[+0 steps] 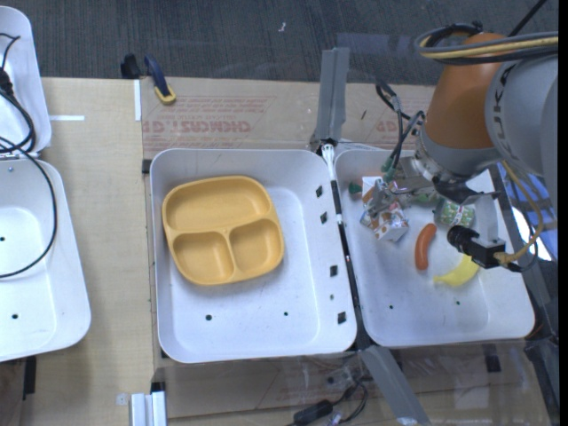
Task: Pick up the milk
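While the gripper [388, 198] sits right over the milk [388, 224] in the right bin [444, 327], no lift yet; its grip seemingly can't be told.

Milk [385, 219]: small carton, white with printed graphics in red/orange and darker patches. Lies tilted, not standing square, in the right bin [417, 322], upper-left area of its floor, near the wall shared with the left bin. Crumpled-looking outline; print too small to read. Orange sausage-shaped item [424, 246] sits just beside it on the right, apart from it. Top edge of the carton is partly overlapped by arm hardware; contact there can't be determined.
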You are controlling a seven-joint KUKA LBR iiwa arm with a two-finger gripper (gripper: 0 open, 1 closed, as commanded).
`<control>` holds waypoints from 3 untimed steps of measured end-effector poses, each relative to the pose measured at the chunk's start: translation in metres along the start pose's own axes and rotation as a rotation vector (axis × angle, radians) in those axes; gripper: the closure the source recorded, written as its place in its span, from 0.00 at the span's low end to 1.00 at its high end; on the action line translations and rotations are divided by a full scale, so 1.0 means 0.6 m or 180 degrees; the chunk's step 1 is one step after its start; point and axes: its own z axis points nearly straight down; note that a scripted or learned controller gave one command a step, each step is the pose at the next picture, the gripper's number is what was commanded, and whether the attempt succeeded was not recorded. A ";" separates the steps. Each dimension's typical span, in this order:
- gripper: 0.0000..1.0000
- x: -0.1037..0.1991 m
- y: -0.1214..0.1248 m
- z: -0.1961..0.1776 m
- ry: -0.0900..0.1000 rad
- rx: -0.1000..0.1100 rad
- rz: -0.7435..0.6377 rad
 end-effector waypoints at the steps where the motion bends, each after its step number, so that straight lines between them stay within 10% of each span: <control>1: 0.00 -0.001 0.000 0.000 -0.0001 0.0002 0.0001; 2: 0.00 0.051 0.089 0.000 -0.0003 0.0001 0.0212; 3: 0.00 0.022 -0.027 0.000 -0.0003 0.0005 0.0546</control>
